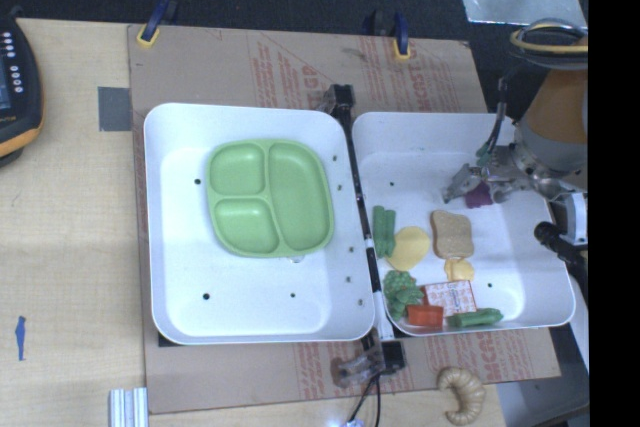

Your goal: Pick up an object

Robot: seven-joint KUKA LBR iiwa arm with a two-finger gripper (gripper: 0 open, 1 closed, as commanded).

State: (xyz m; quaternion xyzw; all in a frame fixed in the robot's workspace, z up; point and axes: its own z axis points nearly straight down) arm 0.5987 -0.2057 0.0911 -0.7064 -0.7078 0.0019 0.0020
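Seen from above, two shallow white bins sit side by side on a cardboard-covered surface. The left bin (175, 215) holds a pale green divided plate (270, 197). The right bin (400, 140) holds small toy foods gathered toward its near side: a slice of brown bread (453, 233), a round yellow piece (410, 245), a long green vegetable (384, 221), a smaller yellow piece (460, 268), a leafy green piece (402, 288), a red piece (424, 316), a red-and-white packet (451, 295) and a green pod (474, 318) against the near wall. The grey arm reaches in from the right, and its gripper (478, 183) is low in the far right part of that bin, just beyond the bread. A small purple object (480, 196) lies right at the metal tips, likely the thing being picked; whether the fingers are spread or closed on it cannot be told from this angle. To do this step well, the tips should straddle the purple piece squarely, close fully, then rise straight up, clear of the bread and the bin wall. A croissant-shaped toy (462, 391) lies outside the bins on the near surface.
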